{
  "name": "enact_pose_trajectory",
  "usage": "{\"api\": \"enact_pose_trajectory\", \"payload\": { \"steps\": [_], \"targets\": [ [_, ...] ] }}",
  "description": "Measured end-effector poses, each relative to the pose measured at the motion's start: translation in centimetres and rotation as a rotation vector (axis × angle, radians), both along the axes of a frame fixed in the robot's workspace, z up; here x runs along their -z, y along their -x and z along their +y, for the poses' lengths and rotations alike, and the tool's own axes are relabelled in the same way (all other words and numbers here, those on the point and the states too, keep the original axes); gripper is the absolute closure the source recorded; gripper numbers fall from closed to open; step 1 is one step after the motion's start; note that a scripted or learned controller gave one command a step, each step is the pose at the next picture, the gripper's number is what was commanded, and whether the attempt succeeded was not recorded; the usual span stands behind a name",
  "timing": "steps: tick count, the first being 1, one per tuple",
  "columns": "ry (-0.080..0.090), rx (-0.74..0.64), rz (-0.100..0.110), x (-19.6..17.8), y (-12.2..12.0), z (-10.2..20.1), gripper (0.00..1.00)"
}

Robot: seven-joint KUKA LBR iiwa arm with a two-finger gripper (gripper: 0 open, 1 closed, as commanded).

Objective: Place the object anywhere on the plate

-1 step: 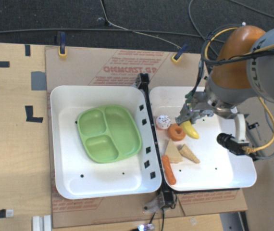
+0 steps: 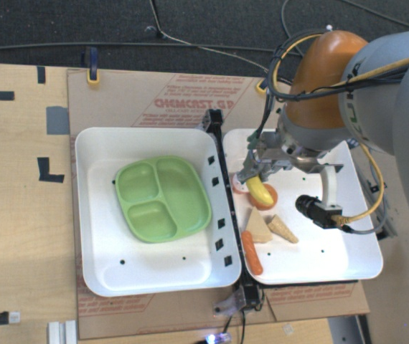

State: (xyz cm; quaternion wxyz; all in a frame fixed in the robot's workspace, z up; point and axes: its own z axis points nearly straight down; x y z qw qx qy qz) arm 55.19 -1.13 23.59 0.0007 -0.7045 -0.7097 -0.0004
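A light green plate (image 2: 163, 198) with three compartments lies in the left bin (image 2: 97, 264), slightly turned. In the right bin (image 2: 348, 264), a yellow banana-like piece (image 2: 260, 190) rests against an orange-red round piece (image 2: 268, 201) near the bin's left wall. My gripper (image 2: 252, 173) hangs low just above and to the left of the yellow piece, touching or nearly touching its upper end. The wrist hides the gripper's far side.
Below the yellow piece lie a tan wedge (image 2: 259, 229), a small cone (image 2: 283, 228) and an orange carrot-like stick (image 2: 252, 254). A pinkish piece (image 2: 237, 183) peeks out at the gripper's left. A black divider (image 2: 221, 192) separates the bins. Cables loop around the wrist.
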Motion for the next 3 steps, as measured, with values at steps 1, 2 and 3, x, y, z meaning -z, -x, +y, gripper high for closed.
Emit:
{"api": "enact_pose_trajectory", "payload": {
  "steps": [1,2,3],
  "targets": [
    [0.001,0.002,0.002,0.7,0.3,4.4,1.00],
    [0.000,0.000,0.001,-0.1,0.4,9.5,1.00],
    [0.001,-0.001,0.001,-0.1,0.4,15.5,1.00]
  ]
}}
